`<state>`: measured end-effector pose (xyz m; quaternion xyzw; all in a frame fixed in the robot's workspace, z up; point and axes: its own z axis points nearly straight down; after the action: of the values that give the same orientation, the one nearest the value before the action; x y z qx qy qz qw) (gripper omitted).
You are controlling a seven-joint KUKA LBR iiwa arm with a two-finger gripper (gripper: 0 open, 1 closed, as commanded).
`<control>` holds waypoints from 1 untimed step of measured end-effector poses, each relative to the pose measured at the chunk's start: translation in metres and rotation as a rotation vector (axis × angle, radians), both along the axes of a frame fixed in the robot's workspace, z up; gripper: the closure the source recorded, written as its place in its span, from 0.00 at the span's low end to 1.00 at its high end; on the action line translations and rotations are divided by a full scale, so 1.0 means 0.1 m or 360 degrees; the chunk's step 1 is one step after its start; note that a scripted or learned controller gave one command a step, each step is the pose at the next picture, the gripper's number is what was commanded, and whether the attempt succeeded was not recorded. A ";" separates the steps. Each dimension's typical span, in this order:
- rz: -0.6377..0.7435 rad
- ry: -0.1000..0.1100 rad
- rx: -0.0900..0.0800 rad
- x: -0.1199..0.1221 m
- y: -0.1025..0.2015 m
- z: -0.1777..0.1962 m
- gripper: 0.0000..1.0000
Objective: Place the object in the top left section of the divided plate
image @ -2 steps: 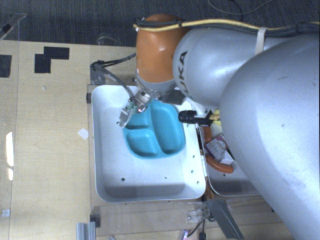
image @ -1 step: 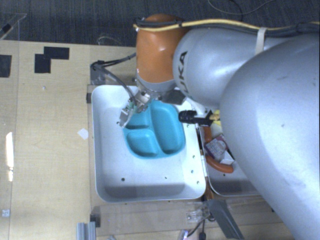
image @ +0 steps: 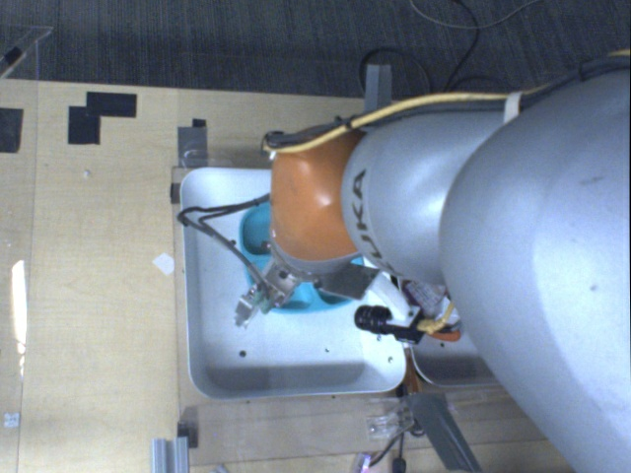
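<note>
The blue divided plate (image: 254, 231) lies in the left white bin (image: 217, 363), mostly hidden under my arm. One piece of its rim shows at the upper left and another strip lower down, under the wrist. My gripper (image: 248, 306) hangs just off the plate's lower left edge, low over the bin floor. I see no object between its tips, and the plate's sections are covered by the orange wrist band.
The grey arm crosses the whole right side and hides most of the right bin (image: 444, 368). A small orange thing (image: 446, 334) peeks out at that bin's near left corner. Bare white floor shows in the left bin's front and left parts.
</note>
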<state>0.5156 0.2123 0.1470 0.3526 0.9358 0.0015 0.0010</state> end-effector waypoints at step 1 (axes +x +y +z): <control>-0.0010 -0.0008 0.0001 0.69 -0.13 0.87 0.00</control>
<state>0.5846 0.1989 0.2341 0.3555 0.9347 0.0027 0.0034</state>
